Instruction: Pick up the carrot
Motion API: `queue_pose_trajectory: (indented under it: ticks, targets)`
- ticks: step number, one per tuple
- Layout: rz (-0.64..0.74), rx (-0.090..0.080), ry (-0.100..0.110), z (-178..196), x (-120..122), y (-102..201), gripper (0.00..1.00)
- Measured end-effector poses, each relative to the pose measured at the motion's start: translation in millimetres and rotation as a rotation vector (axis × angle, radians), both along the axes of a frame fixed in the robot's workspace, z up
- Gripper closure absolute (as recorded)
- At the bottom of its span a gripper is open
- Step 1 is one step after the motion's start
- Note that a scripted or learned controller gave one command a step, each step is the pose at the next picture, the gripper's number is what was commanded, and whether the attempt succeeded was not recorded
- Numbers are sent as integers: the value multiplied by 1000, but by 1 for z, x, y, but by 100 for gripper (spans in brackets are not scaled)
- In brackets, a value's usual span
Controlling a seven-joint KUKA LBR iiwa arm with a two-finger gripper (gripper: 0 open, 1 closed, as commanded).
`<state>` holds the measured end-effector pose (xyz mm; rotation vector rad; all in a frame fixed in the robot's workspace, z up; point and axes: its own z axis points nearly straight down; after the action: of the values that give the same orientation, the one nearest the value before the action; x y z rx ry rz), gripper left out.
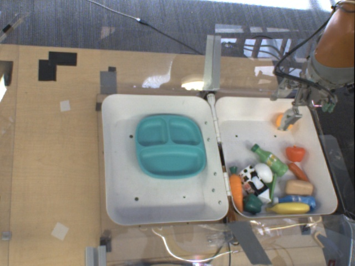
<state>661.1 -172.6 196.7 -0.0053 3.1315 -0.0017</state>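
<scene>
Fingers [289,119] over right bin [327,165], carrot [237,189] apart.

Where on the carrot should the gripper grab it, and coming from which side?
Grip the carrot across its thick orange middle, coming straight down from above. It lies lengthwise against the right bin's left wall, with the cow toy crowding its other side, so a sideways approach looks blocked. The gripper sits far off, near an orange piece.
</scene>
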Motion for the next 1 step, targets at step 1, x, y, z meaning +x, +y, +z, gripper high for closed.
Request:
queue_pose_trajectory:
  ticks: [1]
  targets:
    - [-82, 1, 2, -41, 9, -33, 0]
